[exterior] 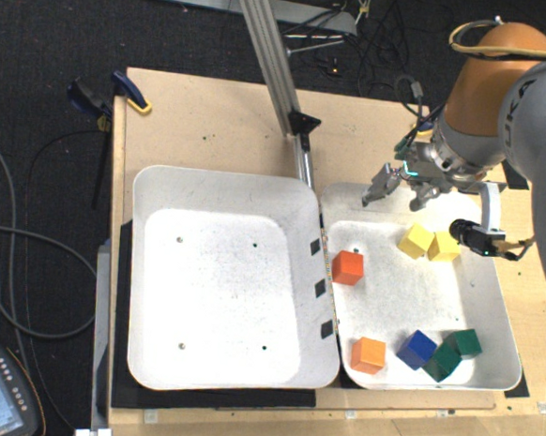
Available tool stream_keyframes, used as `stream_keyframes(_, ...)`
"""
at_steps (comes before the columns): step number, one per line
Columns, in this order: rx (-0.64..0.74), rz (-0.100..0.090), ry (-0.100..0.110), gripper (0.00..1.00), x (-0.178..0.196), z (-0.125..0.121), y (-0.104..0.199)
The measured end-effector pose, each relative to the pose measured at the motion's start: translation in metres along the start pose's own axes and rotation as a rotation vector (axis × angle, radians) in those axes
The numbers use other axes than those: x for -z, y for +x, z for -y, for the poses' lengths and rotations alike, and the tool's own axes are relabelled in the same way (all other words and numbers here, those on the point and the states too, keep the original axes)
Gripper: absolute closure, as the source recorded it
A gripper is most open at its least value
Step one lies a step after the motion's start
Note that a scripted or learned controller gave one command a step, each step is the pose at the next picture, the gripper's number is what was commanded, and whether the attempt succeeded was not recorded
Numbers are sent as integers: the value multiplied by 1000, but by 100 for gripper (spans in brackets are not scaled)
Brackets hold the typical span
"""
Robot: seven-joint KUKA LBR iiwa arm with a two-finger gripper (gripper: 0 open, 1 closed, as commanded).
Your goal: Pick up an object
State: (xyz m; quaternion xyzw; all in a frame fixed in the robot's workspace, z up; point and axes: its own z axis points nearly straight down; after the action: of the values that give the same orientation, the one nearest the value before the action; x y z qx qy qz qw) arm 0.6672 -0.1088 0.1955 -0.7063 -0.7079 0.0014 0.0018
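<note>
Yellow blocks lie in the right bin; my gripper hangs spread just beyond them, grasping nothing

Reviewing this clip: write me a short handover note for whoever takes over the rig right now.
Gripper: open, nothing between its fingers, above the far edge of the right bin.
Objects, all in the right bin: two yellow blocks touching each other near the far side, closest to the gripper; red-orange block by the left wall; orange block, blue block and two green blocks along the near side.
Done: nothing picked yet.
Left: descend on one object, probably a yellow block, close, lift.
</note>
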Motion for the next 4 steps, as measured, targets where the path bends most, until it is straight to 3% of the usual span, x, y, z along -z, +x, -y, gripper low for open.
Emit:
stream_keyframes(1, 1, 1, -5, 0, 3, -1, 0)
stream_keyframes(2, 1, 1, 1, 0, -61, -2, 1)
stream_keyframes(3, 2, 1, -2, 0, -103, -2, 2)
stream_keyframes(4, 2, 2, -7, 100, -89, -3, 2)
